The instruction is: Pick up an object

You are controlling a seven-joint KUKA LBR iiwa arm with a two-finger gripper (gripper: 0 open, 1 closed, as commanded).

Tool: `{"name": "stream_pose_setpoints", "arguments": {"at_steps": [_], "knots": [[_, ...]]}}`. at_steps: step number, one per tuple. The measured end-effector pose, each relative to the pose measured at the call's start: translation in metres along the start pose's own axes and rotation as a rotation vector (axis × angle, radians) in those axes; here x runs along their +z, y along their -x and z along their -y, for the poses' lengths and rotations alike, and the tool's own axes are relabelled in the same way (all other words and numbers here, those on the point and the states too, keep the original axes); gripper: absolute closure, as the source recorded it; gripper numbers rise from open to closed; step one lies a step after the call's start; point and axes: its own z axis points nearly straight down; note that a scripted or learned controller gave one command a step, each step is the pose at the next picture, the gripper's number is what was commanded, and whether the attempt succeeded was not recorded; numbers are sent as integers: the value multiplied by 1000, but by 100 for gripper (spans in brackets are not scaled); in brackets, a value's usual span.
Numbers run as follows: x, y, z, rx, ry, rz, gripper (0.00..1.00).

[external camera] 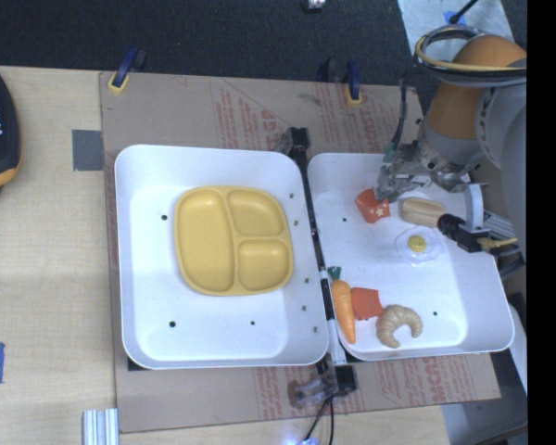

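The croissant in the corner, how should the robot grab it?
The croissant lies flat in the right bin, curved like an arch with both tips pointing down the picture. Probably best to come straight down from above and pinch across its thick middle hump. The red block and carrot crowd its left, so closing top-to-bottom looks safest.

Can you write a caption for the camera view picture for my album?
Robot claw reaching down at a red toy in the right bin.
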Motion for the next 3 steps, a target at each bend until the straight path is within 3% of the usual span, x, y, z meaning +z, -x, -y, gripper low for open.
{"name": "stream_pose_setpoints", "arguments": {"at_steps": [1, 2, 3], "knots": [[1, 0, 0, -2, -1, 0, 0], [17, -43, 15, 1, -4, -2, 0], [6, -39, 15, 2, -2, 0, 100]]}}
